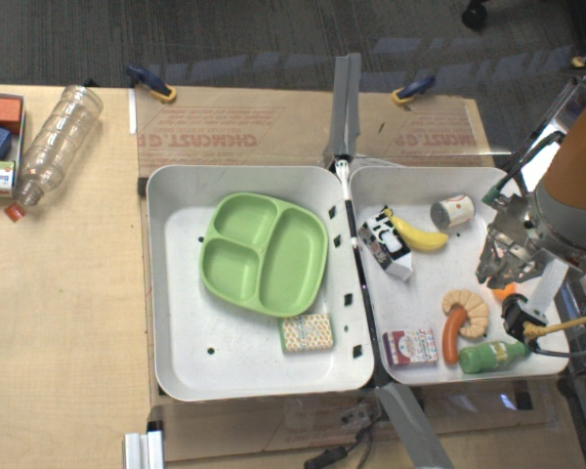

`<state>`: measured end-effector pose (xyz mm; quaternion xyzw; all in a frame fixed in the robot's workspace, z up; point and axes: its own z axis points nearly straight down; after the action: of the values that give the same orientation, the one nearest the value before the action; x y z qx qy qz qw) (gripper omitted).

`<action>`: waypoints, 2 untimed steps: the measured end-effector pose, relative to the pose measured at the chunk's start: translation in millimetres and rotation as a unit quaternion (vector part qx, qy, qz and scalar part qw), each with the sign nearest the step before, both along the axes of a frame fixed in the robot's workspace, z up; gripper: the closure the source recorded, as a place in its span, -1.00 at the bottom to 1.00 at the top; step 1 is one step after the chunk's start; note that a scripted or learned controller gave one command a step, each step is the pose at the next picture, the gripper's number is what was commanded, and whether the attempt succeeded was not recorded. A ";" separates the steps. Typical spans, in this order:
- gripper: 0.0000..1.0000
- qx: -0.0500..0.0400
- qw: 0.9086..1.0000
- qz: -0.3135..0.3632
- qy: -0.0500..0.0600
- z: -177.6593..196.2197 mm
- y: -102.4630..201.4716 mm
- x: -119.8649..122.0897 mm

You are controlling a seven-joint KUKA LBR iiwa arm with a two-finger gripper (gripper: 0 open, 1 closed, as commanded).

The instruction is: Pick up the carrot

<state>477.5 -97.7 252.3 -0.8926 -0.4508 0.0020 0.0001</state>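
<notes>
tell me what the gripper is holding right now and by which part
It cannot be told. The gripper hangs over the right bin's right side, above a small orange piece that may be the carrot; no grasp is visible.

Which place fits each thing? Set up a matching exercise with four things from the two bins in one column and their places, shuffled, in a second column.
Things:
1. green divided plate
2. banana
3. green bottle
4. patterned sponge

Places:
A. right bin, near front edge, lying on its side
B. left bin, in the middle
C. left bin, just in front of the plate
D. right bin, toward the back, beside a black-and-white carton

Pairs: 1-B, 2-D, 3-A, 4-C
</notes>
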 end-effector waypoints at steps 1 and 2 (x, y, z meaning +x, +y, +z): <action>1.00 0.001 0.999 0.045 0.001 -19.8 79.8 0.1; 1.00 0.000 0.999 0.039 0.002 -62.5 157.3 -1.0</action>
<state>476.6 59.6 189.8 -0.8742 -0.4855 0.0034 0.0007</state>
